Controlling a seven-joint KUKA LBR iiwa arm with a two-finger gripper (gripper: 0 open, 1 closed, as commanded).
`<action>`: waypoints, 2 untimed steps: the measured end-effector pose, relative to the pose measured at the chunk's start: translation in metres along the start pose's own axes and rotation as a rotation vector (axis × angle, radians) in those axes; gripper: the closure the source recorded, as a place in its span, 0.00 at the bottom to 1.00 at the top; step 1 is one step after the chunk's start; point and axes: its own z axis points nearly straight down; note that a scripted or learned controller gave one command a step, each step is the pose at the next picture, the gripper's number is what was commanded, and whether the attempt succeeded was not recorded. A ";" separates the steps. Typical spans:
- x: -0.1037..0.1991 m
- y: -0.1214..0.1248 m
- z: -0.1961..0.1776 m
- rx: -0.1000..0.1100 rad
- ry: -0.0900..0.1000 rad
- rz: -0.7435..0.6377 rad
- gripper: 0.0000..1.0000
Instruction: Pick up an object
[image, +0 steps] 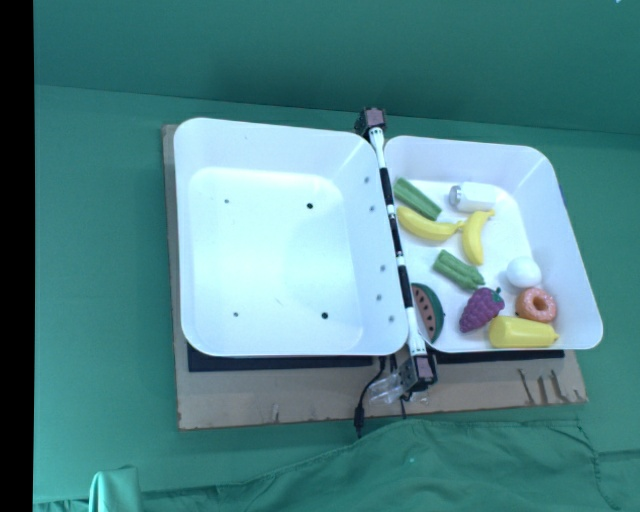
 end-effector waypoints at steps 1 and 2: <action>0.002 0.055 0.001 -0.003 0.000 -0.005 0.00; 0.002 0.052 -0.015 -0.008 -0.004 0.000 1.00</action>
